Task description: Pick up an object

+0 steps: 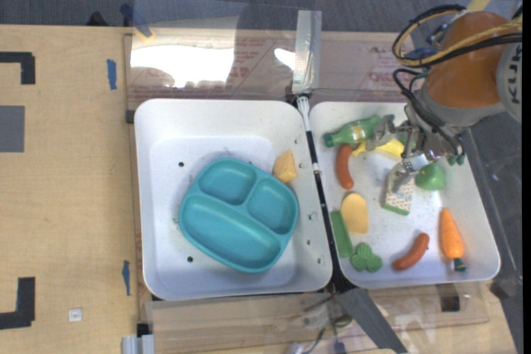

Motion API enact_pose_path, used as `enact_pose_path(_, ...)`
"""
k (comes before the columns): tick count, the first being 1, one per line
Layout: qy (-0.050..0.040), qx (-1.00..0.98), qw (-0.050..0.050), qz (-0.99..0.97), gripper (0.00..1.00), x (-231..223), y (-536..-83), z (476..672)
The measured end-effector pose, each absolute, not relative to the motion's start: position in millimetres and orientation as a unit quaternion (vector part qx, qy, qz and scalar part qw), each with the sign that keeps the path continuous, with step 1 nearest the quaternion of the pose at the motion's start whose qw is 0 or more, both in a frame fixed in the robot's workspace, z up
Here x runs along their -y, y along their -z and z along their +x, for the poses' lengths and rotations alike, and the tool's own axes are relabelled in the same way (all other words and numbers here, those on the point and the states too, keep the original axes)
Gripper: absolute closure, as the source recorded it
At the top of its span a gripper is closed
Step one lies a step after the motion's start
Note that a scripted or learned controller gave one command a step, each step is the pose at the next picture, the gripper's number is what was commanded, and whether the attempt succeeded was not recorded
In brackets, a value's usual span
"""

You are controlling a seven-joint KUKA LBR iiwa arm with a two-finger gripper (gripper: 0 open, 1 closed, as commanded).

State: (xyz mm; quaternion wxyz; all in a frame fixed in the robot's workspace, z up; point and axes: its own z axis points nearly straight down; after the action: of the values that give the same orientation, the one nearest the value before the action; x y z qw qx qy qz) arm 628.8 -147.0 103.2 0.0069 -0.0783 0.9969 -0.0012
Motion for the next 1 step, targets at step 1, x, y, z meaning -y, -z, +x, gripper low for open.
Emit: enact_pose_path(1, 0.0027, -0.995, 0.012, -0.095, 0.0, 158.8, -96.3, 580.7)
